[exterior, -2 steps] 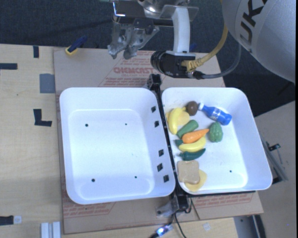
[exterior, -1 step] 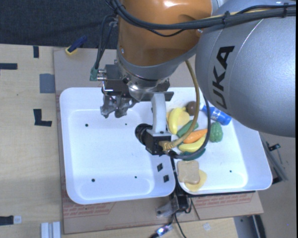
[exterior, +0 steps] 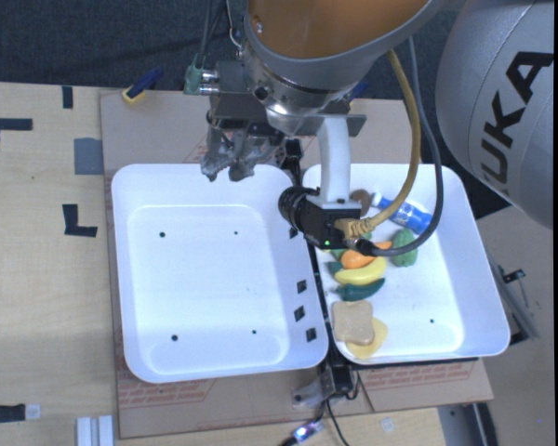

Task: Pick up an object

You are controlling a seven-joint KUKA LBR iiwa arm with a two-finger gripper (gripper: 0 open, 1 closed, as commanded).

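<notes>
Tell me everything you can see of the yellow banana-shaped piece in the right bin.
The yellow banana-shaped piece is a small, curved toy of smooth, plastic-looking material. It lies flat on the floor of the right bin, near that bin's left wall, long axis running roughly left to right. An orange piece sits against its upper edge and a dark green piece against its lower edge. A tan block lies just below those. Whether the gripper touches it cannot be told.
</notes>
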